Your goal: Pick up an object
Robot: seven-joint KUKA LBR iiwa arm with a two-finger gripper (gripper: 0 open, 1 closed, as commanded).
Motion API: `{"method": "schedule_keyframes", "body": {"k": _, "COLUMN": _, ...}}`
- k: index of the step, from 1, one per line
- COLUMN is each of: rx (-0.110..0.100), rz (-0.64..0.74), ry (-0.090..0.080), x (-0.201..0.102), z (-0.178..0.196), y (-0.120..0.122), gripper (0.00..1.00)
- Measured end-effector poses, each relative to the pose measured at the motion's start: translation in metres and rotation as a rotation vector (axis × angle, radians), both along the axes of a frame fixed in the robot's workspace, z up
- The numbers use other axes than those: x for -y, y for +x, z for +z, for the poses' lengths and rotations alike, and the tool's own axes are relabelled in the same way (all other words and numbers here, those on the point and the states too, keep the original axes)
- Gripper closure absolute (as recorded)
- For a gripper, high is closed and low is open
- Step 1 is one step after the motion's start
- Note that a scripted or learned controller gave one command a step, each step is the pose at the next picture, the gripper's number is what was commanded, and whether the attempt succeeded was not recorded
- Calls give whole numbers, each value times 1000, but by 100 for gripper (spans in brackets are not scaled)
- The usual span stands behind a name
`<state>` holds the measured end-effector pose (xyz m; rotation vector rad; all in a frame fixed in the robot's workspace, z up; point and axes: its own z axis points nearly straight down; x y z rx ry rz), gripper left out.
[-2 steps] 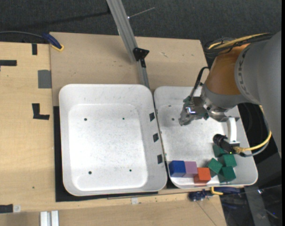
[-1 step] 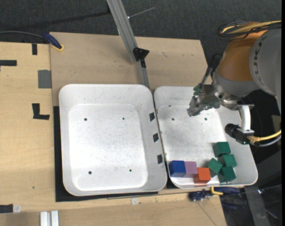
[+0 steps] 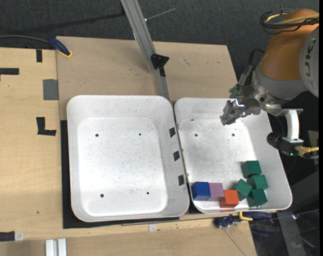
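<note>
Several small blocks lie along the near edge of the right bin (image 3: 215, 148): a blue block (image 3: 201, 190), a lilac block (image 3: 216, 190), an orange block (image 3: 230, 198) and several green blocks (image 3: 253, 183) in the near right corner. My gripper (image 3: 231, 114) hangs over the far right part of that bin, well back from the blocks. Nothing shows between its fingers.
The left bin (image 3: 121, 153) sits beside the right one, their rims touching. A slanted metal bar (image 3: 143, 31) with a black clamp runs from the far edge down to the bins' joint. Black tape marks dot the bench on the left.
</note>
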<state>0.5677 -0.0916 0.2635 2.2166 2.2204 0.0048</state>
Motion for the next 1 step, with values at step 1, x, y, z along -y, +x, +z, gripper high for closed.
{"method": "schedule_keyframes", "body": {"k": 1, "rx": -7, "rz": 4, "ry": 1, "x": -46, "z": -15, "y": 12, "gripper": 100}}
